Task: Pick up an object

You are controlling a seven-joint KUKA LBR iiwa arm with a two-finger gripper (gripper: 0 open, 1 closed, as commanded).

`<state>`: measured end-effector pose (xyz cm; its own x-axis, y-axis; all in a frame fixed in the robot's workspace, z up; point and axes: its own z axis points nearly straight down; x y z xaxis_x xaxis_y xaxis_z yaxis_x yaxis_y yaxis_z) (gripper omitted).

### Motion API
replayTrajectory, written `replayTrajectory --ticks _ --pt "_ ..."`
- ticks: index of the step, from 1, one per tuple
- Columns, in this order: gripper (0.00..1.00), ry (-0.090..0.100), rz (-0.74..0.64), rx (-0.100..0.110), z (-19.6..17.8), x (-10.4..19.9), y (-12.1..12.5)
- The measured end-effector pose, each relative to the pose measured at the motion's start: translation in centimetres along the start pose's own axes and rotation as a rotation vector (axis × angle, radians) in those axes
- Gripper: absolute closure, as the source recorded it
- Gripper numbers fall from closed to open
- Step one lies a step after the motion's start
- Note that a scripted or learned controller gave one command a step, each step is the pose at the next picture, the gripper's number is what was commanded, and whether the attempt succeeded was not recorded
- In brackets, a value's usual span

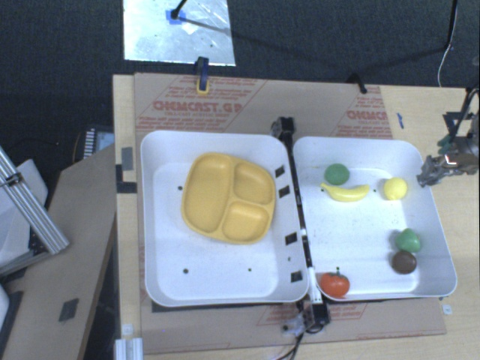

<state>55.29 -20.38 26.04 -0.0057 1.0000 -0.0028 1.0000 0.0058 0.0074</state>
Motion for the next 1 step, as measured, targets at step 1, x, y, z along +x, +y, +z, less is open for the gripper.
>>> replayTrajectory --ticks 1 --pt "1.00 0.001 0.000 0.004 0.21 -0.01 0.10"
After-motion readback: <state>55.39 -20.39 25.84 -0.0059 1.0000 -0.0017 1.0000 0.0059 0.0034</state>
